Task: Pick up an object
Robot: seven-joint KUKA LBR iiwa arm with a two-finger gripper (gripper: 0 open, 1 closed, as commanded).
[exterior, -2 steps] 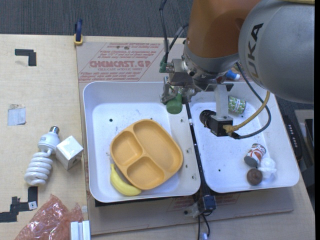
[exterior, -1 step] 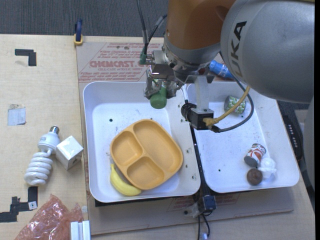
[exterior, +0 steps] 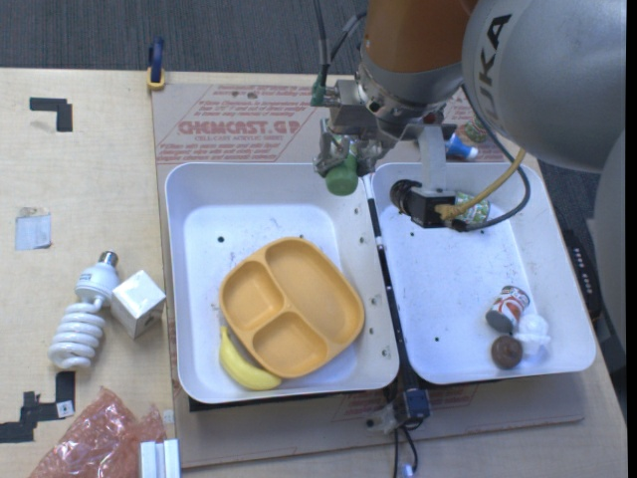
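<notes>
Pincer (exterior: 340, 170) gripping 1 green object (exterior: 341, 179), 2 white bins (exterior: 189, 267)

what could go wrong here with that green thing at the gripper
The small green object sits at the tip of the gripper, above the rim between the left bin and the right bin. If the grip is weak, it might drop onto the rim and bounce out, or land on the orange divided plate.

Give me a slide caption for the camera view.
Gripper holds a green object above the left bin.
</notes>
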